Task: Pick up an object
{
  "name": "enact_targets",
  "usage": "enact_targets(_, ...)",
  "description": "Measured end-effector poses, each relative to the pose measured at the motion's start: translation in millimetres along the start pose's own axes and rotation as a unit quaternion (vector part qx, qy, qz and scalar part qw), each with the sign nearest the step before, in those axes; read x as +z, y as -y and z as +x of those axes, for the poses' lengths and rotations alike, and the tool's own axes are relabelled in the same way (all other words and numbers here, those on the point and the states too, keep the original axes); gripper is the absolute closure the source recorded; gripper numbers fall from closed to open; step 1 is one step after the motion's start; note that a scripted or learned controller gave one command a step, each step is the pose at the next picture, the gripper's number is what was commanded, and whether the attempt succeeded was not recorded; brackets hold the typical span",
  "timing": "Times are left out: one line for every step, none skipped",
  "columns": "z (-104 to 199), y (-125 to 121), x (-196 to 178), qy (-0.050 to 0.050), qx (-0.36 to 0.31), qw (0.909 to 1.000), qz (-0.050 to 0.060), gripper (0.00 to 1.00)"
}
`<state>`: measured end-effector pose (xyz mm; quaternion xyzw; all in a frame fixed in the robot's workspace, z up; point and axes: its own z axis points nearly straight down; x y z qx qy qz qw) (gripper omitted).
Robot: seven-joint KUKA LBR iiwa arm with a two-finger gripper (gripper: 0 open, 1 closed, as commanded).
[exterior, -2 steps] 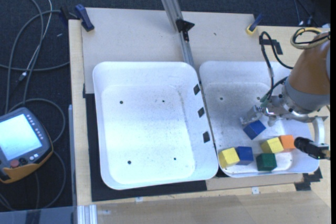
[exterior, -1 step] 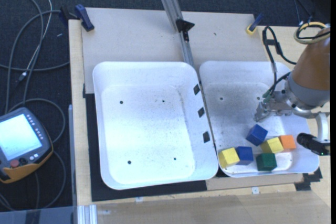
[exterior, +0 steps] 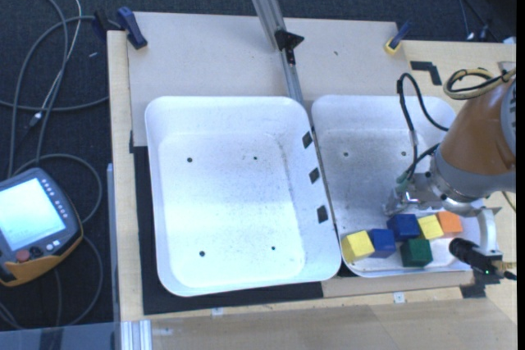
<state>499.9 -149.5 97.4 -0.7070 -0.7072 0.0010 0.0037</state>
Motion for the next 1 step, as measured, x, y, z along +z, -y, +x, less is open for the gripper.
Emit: enact_targets(-41.9,-59.9,-3.6,0.004,0.0,1.0,-0.006,1.0)
